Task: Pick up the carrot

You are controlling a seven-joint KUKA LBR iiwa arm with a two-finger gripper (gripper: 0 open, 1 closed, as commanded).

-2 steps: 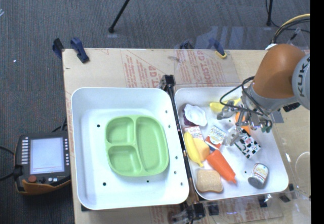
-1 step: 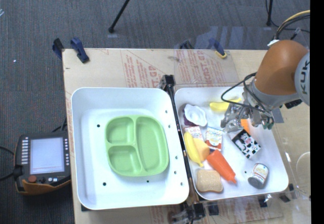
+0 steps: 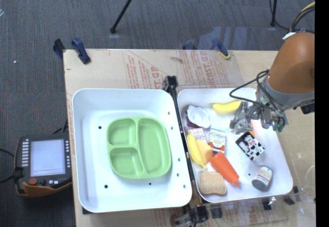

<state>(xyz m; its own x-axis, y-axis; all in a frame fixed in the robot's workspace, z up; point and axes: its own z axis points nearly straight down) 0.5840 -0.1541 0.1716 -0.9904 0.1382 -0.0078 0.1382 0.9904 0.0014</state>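
The left bin [image 3: 82,118] holds a green divided plate [image 3: 139,147]. The right bin [image 3: 280,156] is crowded: a carrot [image 3: 224,168] near its front middle, touching a slice of bread [image 3: 212,183] and just right of a yellow banana [image 3: 195,150], plus a small can [image 3: 262,177], a black-and-white carton [image 3: 250,146] and a second banana [image 3: 226,107] at the back. The carrot lies flat, its long axis diagonal, thick end up-left, tip toward the front right. The gripper [image 3: 253,117] hangs over the bin's back right, well apart from the carrot; whether its fingers are spread I cannot tell.
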